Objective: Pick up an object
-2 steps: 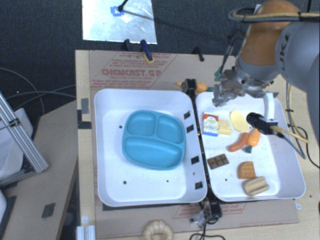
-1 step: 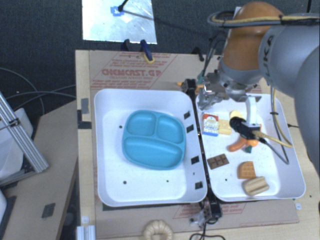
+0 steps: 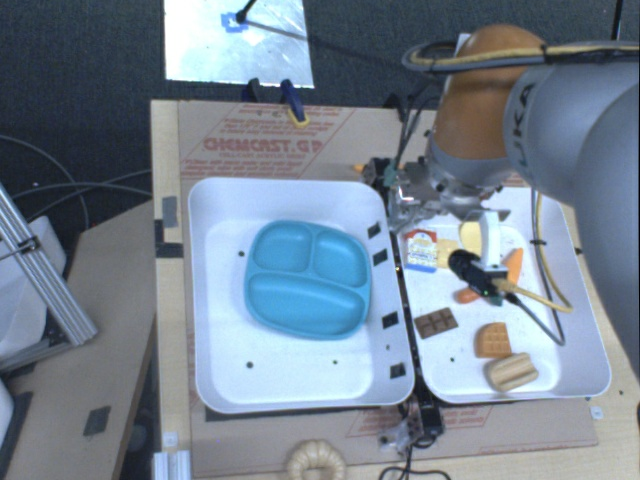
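Printed in red on the cardboard beneath the bins: "CHEMCAST GP". Small packet with a red-and-blue label (wording too small to read) in the right bin, just below the gripper. Cannot tell how far open the gripper is, nor whether anything is held. Also in that bin: chocolate bar, waffle, bread roll. Blue divided plate in the left bin. Beyond the bench, dark carpet and a shiny sheet.

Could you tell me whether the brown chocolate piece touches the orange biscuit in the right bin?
Apart. The camera view shows bare white bin floor between the chocolate piece and the biscuit.
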